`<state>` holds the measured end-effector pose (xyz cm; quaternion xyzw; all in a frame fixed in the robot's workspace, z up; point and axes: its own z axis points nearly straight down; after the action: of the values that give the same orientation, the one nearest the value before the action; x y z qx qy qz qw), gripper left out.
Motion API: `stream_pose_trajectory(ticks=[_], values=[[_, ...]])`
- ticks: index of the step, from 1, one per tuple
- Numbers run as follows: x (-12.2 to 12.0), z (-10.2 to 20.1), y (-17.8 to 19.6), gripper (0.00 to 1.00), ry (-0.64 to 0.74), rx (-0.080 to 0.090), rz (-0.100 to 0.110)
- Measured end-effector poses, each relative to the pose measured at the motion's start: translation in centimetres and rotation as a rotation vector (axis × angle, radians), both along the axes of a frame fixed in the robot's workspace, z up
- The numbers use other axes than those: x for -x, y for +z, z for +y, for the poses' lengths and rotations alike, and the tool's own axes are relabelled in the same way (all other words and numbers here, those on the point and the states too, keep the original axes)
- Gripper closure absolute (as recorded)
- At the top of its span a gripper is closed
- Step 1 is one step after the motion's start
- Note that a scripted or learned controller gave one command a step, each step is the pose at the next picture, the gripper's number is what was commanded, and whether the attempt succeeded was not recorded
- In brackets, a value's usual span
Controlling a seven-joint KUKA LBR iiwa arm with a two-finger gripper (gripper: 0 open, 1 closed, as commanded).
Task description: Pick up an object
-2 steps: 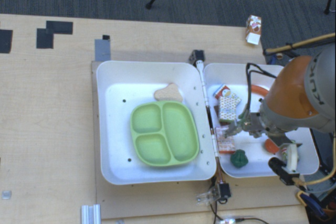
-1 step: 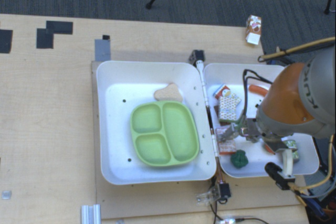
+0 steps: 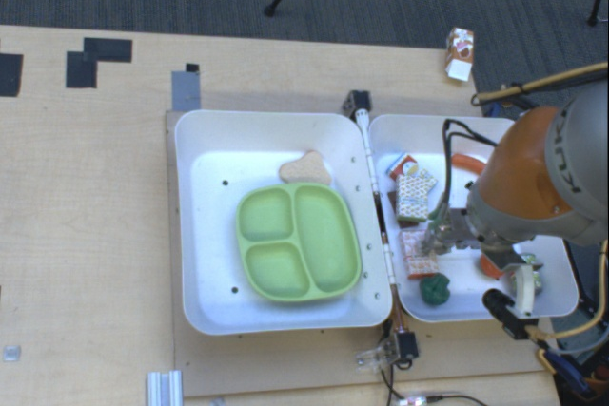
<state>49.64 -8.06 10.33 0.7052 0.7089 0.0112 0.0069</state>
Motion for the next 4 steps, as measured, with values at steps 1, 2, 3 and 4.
stream_pose_trajectory(ticks=[1, 2, 3, 4], values=[[0.0, 0.0, 0.0, 0.00, -0.001, 0.000, 0.000], [-0.1, 0.1, 1.0, 1.00, 0.002, -0.003, -0.002], [-0.1, 0.1, 1.0, 0.00, 0.001, -0.003, -0.001], [0.4, -0.4, -1.2, 0.00, -0.002, 0.001, 0.009]])
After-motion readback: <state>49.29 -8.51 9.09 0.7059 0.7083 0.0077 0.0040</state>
